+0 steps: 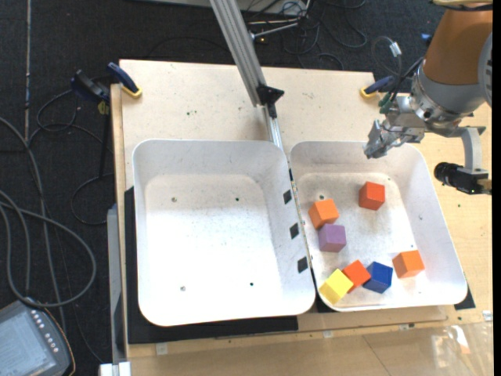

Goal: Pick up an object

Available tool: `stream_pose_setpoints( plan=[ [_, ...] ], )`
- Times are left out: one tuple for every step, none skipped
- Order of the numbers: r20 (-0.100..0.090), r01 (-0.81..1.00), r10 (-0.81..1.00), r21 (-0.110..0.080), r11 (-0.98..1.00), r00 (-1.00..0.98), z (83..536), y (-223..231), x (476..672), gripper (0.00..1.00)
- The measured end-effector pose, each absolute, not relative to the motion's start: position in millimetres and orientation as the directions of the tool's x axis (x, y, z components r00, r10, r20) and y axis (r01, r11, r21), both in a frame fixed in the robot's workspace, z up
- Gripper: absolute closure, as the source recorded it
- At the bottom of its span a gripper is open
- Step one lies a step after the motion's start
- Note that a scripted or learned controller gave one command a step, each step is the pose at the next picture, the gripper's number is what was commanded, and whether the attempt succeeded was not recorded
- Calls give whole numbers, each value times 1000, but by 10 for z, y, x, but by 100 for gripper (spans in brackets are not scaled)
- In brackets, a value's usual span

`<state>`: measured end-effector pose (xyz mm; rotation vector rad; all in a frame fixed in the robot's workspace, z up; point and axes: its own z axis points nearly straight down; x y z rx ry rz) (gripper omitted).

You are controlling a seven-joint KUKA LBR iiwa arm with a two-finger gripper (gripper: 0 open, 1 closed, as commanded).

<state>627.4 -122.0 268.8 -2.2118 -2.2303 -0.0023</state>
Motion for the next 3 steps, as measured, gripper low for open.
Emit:
stream_pose_setpoints(
  plan=[
    [1, 1000, 1000, 2, 9, -9, 2646, -615, 6409, 100],
    [1, 1000, 1000, -2, 8, -8, 2463, -104, 6467, 100],
    [2, 1000, 1000, 2, 9, -9, 2514, 475, 6526, 100]
  ],
)
